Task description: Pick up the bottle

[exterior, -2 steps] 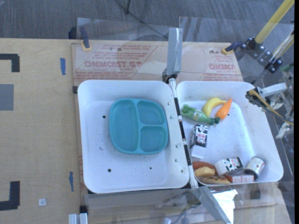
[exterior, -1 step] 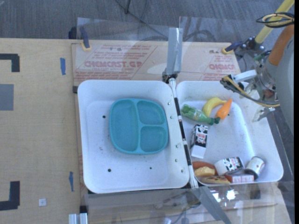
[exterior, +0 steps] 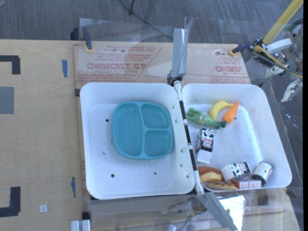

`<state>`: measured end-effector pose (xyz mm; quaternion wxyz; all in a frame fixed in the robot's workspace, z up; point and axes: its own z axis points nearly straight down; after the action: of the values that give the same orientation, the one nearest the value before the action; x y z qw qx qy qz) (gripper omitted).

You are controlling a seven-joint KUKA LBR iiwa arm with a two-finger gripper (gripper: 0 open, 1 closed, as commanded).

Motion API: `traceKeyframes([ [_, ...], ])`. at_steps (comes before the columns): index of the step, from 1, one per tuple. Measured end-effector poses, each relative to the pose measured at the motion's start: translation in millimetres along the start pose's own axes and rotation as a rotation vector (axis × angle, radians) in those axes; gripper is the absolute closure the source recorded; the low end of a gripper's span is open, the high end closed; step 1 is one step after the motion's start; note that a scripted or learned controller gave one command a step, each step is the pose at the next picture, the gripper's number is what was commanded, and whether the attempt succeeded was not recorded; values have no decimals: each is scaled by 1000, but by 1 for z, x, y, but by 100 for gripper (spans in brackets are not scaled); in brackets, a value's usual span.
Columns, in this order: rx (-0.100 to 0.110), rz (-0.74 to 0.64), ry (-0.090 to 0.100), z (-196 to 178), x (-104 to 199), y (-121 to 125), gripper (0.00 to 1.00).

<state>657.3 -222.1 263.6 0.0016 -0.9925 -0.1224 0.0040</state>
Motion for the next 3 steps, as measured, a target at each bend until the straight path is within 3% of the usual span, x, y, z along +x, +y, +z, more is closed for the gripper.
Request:
traceKeyframes([
  [1, 2, 41, -4, 22, -22, -27, 0],
  [2, 8, 15, -3, 149, -88, -23, 0],
  [3, -3, 16, 3, 178, -10, -19, 0],
])
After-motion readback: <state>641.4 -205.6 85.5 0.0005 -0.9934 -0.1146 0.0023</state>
